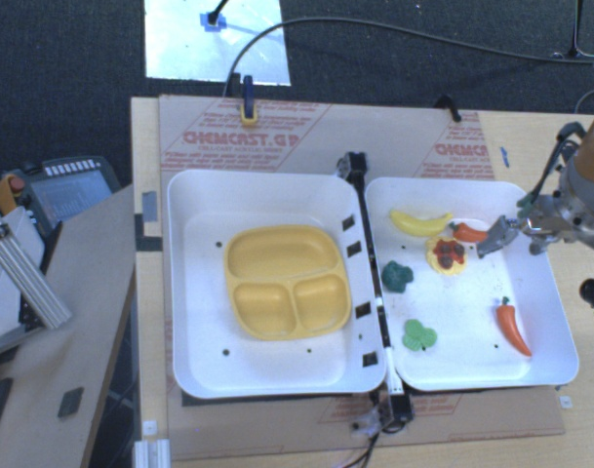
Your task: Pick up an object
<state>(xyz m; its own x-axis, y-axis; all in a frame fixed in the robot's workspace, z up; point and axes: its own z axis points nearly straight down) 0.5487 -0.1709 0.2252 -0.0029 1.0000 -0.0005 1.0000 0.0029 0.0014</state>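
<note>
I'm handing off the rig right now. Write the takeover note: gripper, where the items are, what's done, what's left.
Gripper: over the right white bin, near its upper right; nothing seen between its fingers.
Right bin holds: yellow banana, small orange-red piece beside the gripper, round yellow piece with red topping, dark green broccoli, light green leafy piece, orange carrot.
Left white bin: yellow three-compartment tray.
Done: nothing picked.
Left: grasp and lift one item.

Two white bins (277, 188) are showing smooth, glossy plastic. The yellow tray (282, 281) is looking matt plastic; cardboard (306, 130) is lying beneath.
</note>
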